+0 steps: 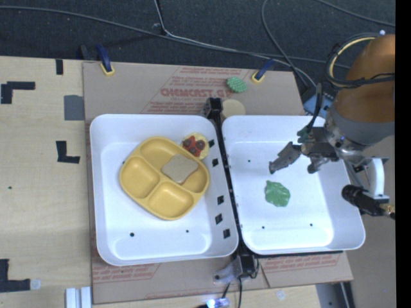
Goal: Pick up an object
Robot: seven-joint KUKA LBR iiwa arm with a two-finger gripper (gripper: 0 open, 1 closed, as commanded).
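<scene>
A cardboard-covered bench carries two white bins. The left bin holds a yellow divided tray with a tan slab resting in one compartment. The gripper, jaws spread wide and empty, hovers over the right bin, just above the green object, apparently positioned for a descent onto it.

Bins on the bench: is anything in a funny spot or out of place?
Yes. A small green toy lies on the cardboard behind the bins, outside both of them. The yellow tray also sits crooked in the left bin. The other green piece lies properly inside the right bin.
</scene>
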